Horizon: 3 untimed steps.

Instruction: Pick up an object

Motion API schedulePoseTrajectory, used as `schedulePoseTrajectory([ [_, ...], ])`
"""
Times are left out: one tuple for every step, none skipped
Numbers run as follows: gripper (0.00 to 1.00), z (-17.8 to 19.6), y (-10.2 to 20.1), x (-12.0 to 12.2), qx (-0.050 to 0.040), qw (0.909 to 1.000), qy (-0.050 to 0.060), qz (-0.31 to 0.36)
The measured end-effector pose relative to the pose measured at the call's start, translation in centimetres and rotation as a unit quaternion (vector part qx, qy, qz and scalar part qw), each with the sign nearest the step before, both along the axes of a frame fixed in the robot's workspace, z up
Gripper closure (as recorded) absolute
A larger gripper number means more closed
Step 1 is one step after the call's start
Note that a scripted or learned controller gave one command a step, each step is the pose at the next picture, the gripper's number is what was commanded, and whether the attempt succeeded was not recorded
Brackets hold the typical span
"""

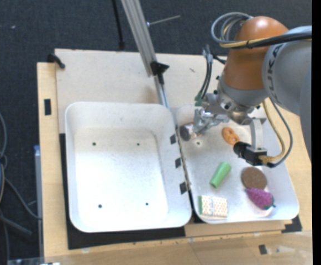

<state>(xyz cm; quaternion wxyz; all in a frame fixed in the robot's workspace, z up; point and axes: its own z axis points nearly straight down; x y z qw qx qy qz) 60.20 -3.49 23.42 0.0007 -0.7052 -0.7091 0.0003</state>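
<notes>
Grey arm [282, 65] reaching in from right, orange band above wrist, gripper [196, 127] angled down-left, low

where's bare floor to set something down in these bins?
The left white bin has bare floor from wall to wall. In the right white bin, the free strip runs along its left wall, between the gripper and the green cylinder. Crowded: the front right, with the brown disc, magenta fuzzy lump and yellow-checked block.

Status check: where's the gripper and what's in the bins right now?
Gripper low over the right white bin, upper left corner, nothing visibly held. Green cylinder, brown round disc, magenta fuzzy lump, orange piece, checkered block loose in that bin.
</notes>
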Motion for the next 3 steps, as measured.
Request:
schedulePoseTrajectory([
  [1.00,0.8,4.3,-2.3,0.0008,1.0000,-0.001,0.001],
  [1.00,1.0,10.5,-3.8,0.0011,1.0000,-0.001,0.002],
  [0.00,0.9,10.0,-3.7,0.0003,1.0000,-0.001,-0.003],
])
